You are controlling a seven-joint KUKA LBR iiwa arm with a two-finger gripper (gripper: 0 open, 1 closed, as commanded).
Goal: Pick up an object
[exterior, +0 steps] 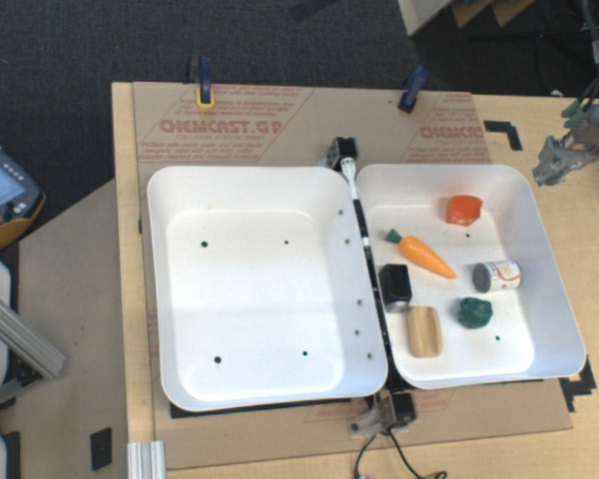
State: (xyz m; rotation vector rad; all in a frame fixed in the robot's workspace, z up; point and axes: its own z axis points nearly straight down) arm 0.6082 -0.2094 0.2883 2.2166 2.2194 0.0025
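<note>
The right bin [539, 267] holds several small objects. A red-orange lump [464, 209] lies near its far side, and an orange carrot [425, 255] with a green top lies slantwise in the middle. A small can [496, 275] rests on its side to the right, with a dark green piece [474, 312] below it. A black block [394, 284] sits by the bin's left wall, and a tan wooden block [423, 330] lies just in front of it. My gripper [562, 156] hangs outside the right bin, past its far right corner, away from all the objects.
The left bin [170, 267] adjoins the right one along a black divider [364, 257]. Both rest on a brown cardboard sheet [280, 118] held by two blue clamps [204, 80] at the back edge. A cable [379, 447] runs out at the front.
</note>
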